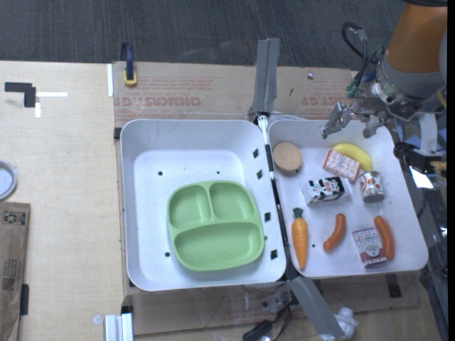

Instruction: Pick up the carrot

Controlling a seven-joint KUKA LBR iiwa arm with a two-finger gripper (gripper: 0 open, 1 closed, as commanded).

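The gripper [353,119] hangs over the right bin's [407,261] far edge, metal fingers spread, nothing between them. The tapered orange carrot [300,239] lies along that bin's left wall near its front corner, bare floor alongside.

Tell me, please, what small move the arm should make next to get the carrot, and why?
Probably it should travel toward the near left corner of the right bin and stop above the carrot. The gripper hangs at that bin's far edge, well away from the carrot, which lies along the left wall, its green top pointing away, with a sausage just to its right.
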